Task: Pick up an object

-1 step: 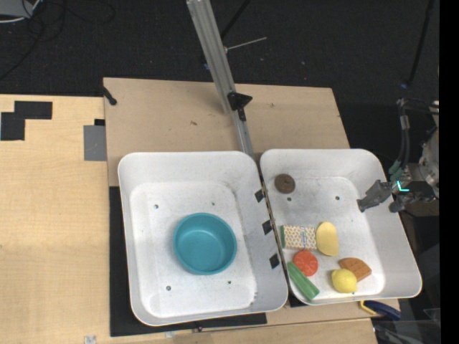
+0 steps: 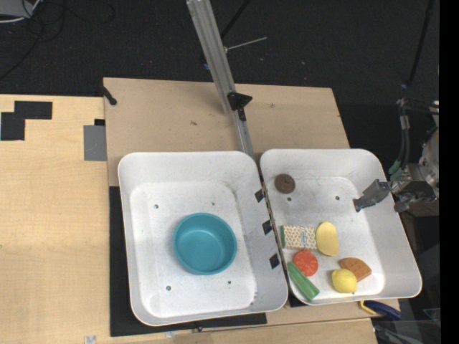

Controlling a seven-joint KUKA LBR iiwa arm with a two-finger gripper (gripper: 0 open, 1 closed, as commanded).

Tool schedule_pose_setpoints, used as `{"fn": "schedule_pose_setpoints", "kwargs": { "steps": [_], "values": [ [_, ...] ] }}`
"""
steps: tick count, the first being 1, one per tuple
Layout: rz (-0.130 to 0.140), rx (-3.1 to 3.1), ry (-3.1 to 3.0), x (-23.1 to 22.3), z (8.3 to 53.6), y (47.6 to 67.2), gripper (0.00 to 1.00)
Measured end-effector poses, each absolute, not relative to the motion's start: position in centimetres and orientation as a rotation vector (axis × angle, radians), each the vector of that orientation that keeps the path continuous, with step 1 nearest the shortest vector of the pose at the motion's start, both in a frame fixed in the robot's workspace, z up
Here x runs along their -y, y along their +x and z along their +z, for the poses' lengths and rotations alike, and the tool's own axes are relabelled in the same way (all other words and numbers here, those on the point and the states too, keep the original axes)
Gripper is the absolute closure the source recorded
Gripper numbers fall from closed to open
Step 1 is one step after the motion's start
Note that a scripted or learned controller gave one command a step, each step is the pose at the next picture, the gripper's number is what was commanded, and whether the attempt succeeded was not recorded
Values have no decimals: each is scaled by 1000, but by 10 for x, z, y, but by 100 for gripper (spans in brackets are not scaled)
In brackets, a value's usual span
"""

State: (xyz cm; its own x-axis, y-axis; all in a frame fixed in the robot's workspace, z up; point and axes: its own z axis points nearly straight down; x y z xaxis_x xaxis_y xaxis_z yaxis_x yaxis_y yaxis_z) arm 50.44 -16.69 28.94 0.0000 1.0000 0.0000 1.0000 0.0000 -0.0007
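I have the gripper [image 2: 369, 194] over the right bin's [image 2: 337, 165] right rim; I cannot tell how its jaws stand. The yellow lemon-shaped piece [image 2: 327, 239] lies left of it and nearer the front, long axis running near-to-far, among the other food toys.

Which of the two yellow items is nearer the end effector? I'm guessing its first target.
The taller yellow fruit, beside the checkered block, lies nearer the end effector. The round lemon sits farther off, by the bin's near rim below the brown piece.
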Motion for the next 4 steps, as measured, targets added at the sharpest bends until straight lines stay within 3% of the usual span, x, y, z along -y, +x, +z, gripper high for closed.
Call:
{"fn": "schedule_pose_setpoints", "kwargs": {
  "steps": [3, 4],
  "values": [
    [5, 2218, -2217, 165, 123, 507, 0],
    [1, 2220, -2222, 166, 136, 508, 100]
  ]
}}
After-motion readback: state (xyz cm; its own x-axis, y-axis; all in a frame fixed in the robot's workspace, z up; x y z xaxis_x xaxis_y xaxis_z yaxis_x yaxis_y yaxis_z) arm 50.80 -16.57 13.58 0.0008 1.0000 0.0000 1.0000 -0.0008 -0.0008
